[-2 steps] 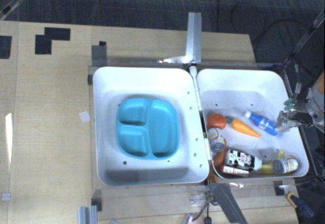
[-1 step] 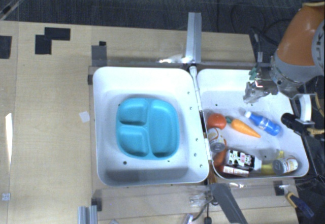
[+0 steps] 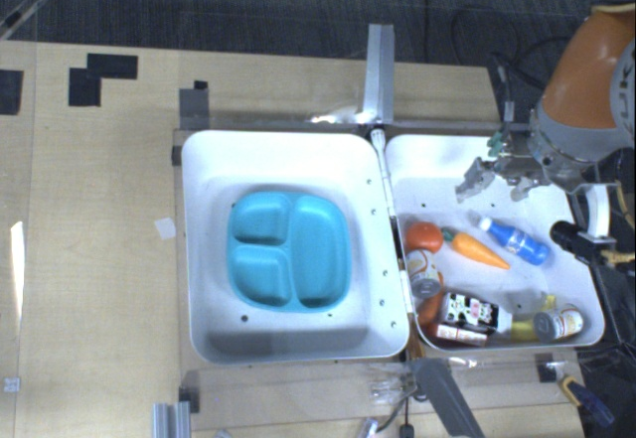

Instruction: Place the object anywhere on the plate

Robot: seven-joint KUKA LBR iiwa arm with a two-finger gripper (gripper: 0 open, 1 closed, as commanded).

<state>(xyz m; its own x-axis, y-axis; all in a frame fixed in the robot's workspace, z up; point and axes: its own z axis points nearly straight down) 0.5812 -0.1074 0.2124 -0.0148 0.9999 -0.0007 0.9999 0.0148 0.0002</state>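
Fingers [image 3: 475, 180] spread apart and holding nothing, our gripper [image 3: 494, 178] hangs over the right bin [image 3: 437, 153], above the carrot [image 3: 475, 248] and bottle [image 3: 513, 239] lying there, while the blue plate [image 3: 290, 249] in the left bin [image 3: 214, 227] waits bare, so we judge nothing picked yet.

The arm enters from the right edge of the frame, in its upper part. Its orange band is seen at the upper right, with the grey wrist below it. The end effector [image 3: 494, 178] points to the left, with its fingers spread apart and nothing between them.
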